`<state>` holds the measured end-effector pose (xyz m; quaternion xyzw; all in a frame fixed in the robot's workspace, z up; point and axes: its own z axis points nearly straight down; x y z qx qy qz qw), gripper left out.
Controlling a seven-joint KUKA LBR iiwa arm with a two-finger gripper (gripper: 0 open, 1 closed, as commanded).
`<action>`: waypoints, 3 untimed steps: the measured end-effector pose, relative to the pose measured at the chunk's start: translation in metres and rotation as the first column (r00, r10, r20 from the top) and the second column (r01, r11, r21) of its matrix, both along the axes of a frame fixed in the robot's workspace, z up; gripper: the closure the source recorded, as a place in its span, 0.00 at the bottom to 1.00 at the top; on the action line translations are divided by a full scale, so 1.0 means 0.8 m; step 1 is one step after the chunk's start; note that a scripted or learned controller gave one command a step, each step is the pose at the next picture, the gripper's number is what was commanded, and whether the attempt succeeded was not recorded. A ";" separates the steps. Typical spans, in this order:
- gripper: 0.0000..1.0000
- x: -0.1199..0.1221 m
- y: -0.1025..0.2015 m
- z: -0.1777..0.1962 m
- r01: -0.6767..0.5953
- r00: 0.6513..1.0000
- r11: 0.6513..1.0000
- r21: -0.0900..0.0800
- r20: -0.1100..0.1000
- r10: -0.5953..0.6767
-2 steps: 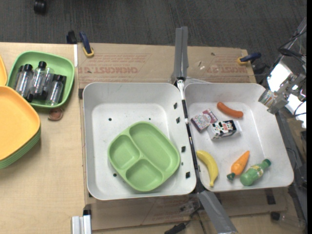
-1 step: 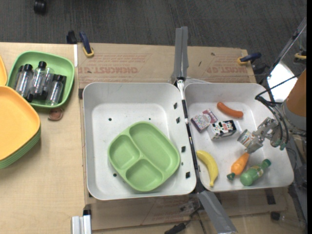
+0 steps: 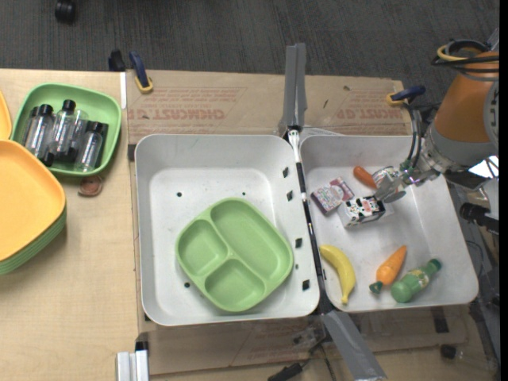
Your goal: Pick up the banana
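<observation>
The yellow banana (image 3: 340, 270) lies in the right bin (image 3: 444, 221), near its front left corner and close to the divider. My gripper (image 3: 390, 184) hangs over the back middle of that bin, well behind and to the right of the banana. It sits just above a small white patterned box (image 3: 363, 209), with a small orange piece (image 3: 363, 175) to its left. Nothing of the banana is near the gripper.
A pink packet (image 3: 332, 194) lies behind the banana. A carrot (image 3: 390, 264) and a green bottle (image 3: 413, 282) rest to the banana's right. The left bin (image 3: 159, 181) holds a green divided plate (image 3: 234, 254). Orange plates (image 3: 28, 213) and a green tray of bottles (image 3: 67, 129) stand on the bench at left.
</observation>
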<state>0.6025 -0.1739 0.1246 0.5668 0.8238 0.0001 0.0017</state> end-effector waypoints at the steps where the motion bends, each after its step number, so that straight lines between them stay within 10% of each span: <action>1: 1.00 -0.048 0.004 -0.009 -0.139 0.988 0.990 -0.021 0.059 0.140; 2: 1.00 -0.008 -0.008 0.091 -0.094 0.996 0.996 0.000 -0.002 0.094; 3: 1.00 0.016 -0.021 0.180 -0.254 0.967 0.967 -0.001 -0.001 0.254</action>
